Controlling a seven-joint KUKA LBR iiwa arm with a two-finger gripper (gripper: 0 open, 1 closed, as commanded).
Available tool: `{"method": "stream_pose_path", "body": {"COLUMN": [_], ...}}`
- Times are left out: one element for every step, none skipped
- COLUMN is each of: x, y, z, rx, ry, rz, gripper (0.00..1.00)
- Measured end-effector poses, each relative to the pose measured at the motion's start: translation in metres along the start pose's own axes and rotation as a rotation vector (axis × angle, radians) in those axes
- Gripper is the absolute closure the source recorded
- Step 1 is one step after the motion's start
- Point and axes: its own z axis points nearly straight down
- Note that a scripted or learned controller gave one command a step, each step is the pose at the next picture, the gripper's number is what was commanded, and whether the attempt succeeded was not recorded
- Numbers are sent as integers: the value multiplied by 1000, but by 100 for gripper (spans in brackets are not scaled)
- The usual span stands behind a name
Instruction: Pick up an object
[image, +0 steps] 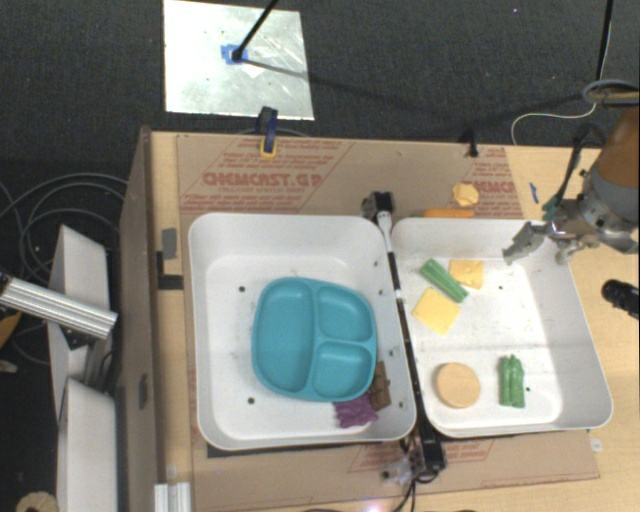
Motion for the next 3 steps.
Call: {"method": "stream_pose_path", "body": {"x": [-9,32,34], "y": [-99,-129,-127], "z": [50,77,115], "rx": [12,6,3], "ry": [3,4,2], "rz": [7,1,3], "gripper": [0,0,0]}}
